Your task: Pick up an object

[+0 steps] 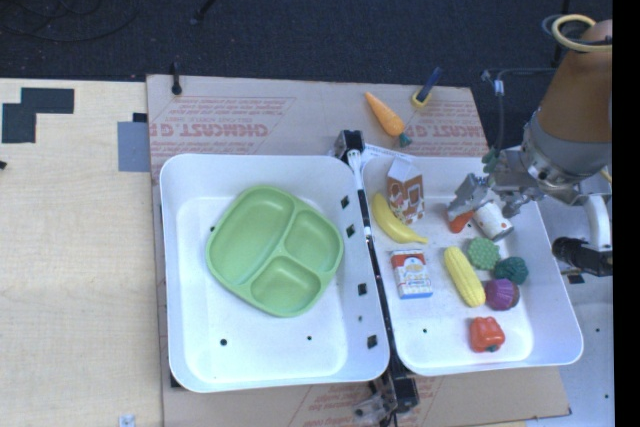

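End effector [468, 205] low over right bin [560, 335] at frame right, finger state unclear, beside a small red-and-white item [478, 219], banana [393, 221], corn [463, 276], green plate [275, 250] in left bin [190, 335]

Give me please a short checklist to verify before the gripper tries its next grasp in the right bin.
1. Gripper is above the right bin: ok.
2. Nothing already held between its fingers: cannot tell, the view is too coarse there.
3. A target lies close: ok, an orange-red piece and a white cylinder sit just beside the gripper.
4. Target stands apart from neighbours: not ok, the cylinder touches the broccoli.
5. Easier isolated option: ok, the red pepper lies alone.
6. Green plate stays in the left bin, away from the arm: ok.
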`<state>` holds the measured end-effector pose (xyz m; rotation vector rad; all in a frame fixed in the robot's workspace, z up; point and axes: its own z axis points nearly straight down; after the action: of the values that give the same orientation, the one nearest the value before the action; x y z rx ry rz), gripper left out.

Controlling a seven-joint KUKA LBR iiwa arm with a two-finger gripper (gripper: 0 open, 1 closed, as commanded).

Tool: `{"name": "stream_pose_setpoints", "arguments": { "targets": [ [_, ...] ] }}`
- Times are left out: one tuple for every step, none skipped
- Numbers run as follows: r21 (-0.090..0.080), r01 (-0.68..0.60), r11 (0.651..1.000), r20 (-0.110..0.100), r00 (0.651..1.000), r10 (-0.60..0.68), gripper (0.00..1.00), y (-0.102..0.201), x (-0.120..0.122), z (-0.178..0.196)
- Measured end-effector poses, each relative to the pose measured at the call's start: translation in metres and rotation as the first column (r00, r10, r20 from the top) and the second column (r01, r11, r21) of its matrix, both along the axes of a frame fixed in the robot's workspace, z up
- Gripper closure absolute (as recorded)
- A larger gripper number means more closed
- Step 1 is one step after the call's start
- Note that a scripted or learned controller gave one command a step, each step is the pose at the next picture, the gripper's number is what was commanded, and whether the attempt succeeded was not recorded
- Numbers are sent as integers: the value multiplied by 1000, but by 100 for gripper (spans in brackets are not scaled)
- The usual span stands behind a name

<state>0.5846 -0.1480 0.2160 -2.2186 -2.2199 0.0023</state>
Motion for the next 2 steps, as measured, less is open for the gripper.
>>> {"name": "stream_pose_setpoints", "arguments": {
  "targets": [
    [-1,-2,1000,3,1000,2,0,3,39,-127],
    [-15,6,1000,3,1000,-6,0,52,36,-127]
  ]
}}
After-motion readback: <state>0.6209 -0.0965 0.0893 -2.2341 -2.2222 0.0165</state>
